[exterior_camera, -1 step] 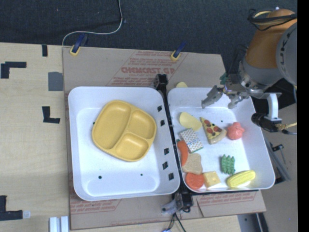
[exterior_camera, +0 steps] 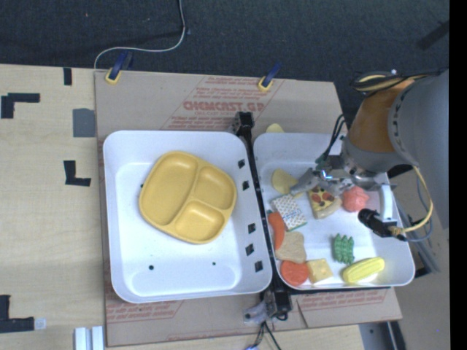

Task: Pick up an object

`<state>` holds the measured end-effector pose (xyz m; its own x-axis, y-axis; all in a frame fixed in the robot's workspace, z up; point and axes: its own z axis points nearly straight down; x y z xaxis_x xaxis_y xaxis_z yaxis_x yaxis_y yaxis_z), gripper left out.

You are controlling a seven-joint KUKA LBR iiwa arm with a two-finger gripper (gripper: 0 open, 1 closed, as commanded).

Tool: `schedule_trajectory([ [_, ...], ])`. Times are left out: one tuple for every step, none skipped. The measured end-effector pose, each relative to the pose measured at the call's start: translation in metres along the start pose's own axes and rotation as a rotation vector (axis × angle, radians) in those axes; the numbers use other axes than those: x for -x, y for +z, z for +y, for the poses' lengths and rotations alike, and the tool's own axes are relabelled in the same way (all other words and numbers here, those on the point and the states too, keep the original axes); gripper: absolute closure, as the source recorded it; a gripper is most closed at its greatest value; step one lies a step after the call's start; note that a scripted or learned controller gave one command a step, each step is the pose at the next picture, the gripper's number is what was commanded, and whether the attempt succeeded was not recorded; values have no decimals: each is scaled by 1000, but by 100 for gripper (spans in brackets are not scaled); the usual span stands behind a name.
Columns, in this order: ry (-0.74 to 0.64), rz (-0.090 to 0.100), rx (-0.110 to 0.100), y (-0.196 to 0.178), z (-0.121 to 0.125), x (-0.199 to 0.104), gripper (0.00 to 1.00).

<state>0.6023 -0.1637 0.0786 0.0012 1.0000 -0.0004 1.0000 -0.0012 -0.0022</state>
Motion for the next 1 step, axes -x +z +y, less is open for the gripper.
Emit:
schedule_trajectory([
  [-2, 1, 6, -19, 3, -1, 100],
])
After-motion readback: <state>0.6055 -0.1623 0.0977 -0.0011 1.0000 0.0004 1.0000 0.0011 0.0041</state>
